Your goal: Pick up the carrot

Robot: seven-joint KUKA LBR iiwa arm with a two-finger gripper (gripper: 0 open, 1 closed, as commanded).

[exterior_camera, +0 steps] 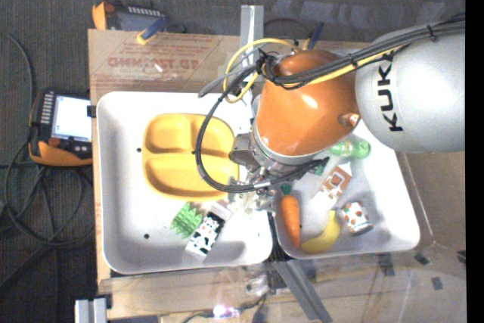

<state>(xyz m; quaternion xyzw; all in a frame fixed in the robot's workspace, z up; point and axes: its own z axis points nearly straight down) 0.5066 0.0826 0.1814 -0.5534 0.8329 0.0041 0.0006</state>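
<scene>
Camera view: carrot lies in right bin, near its left wall, banana just beside it. Gripper sits just above-left of the carrot's top end (jaw opening cannot be judged, wrist and cables cover it); nothing visibly held.

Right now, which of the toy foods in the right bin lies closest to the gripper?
The carrot: its top lies just under the gripper. The banana lies farther away.

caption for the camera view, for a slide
Arm over the bin divider; carrot beside a banana in the right bin.
</scene>
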